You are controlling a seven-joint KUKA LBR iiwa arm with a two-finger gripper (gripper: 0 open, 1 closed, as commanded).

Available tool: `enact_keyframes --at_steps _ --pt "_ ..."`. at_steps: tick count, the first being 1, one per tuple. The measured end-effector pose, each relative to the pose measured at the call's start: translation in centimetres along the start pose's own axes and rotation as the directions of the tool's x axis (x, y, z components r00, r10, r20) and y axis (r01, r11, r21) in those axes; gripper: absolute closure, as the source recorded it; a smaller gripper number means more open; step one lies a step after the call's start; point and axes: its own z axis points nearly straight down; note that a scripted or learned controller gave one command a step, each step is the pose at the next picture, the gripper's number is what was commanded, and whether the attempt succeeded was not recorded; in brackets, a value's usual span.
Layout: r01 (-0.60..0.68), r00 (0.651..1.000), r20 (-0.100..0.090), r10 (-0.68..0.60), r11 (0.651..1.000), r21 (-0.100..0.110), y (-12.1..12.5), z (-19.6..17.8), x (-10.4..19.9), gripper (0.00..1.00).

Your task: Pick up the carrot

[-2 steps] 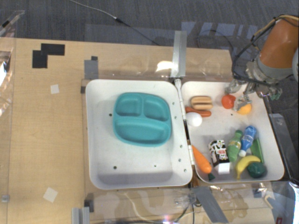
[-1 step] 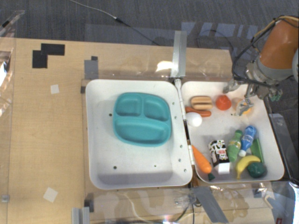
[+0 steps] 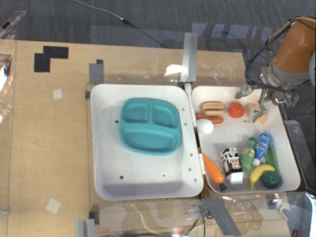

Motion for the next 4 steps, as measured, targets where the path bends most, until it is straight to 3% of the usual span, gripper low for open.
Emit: enact_keyframes --at_steps 4 --pt "0.0 1.0 0.0 0.0 1.0 0.0 0.0 0.0 0.0 0.0"
